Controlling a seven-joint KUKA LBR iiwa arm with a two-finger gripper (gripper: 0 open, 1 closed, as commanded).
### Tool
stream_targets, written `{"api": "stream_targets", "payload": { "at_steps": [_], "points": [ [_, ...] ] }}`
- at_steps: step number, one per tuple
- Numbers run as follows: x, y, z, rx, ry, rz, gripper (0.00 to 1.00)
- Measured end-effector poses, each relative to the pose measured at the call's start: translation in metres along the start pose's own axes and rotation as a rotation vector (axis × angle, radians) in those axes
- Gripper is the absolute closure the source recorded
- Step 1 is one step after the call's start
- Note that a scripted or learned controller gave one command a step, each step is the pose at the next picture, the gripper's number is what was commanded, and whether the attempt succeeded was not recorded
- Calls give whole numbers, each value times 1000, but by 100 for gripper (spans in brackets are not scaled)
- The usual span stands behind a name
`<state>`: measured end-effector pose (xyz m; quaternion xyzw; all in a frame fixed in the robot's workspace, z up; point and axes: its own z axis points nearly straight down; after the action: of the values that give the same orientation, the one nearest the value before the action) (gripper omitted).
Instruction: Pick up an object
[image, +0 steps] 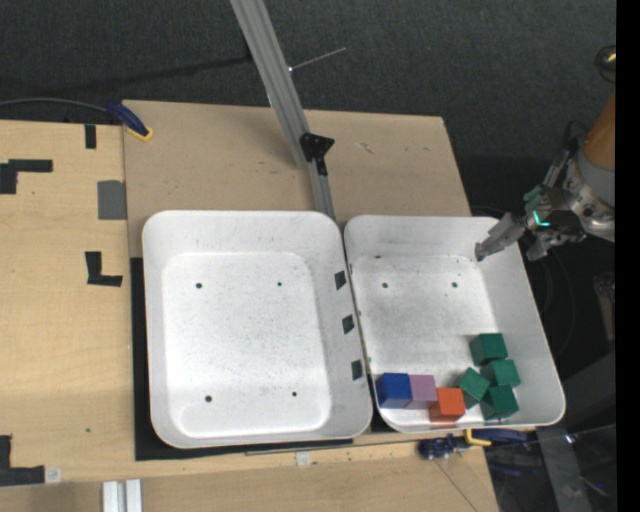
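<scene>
We log the scene from the near edge of the bench outward. All the candidate objects sit in the right bin (400, 300), crowded into its near corner at about 5 o'clock of the frame. Along the near wall we read a blue block (394, 388), a lilac block (423, 388) touching it, then an orange block (449, 402). Just beyond, toward 4 o'clock, four green blocks (489, 347) bunch against the right wall, some touching one another. The left bin (240, 225) lies beside it, at 8 o'clock of centre.

Farther back, at 2 to 3 o'clock, the gripper (497, 238) hangs over the far right corner of the right bin, well apart from the blocks. We see one dark finger pointing in over the rim; the blur there hides the spacing, so we cannot tell whether it is wide or narrow. Nothing is seen between the fingers.

Our judgement: the step in hand is the approach, with no grasp made yet. The next move calls for travel toward 6 o'clock, down to the cluster, then a descent on one block. The packing is tight and the walls close, so the blue block at the open end looks the easiest target.
</scene>
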<state>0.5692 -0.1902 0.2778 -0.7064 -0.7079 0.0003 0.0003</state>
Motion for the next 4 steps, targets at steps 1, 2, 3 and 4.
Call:
{"api": "stream_targets", "payload": {
  "at_steps": [1,2,3,4],
  "points": [
    [2,-9,61,7,1,1,0],
    [-6,-16,116,7,1,2,0],
    [-11,-21,162,6,1,2,0],
    [-10,-19,150,1,1,0,100]
  ]
}}
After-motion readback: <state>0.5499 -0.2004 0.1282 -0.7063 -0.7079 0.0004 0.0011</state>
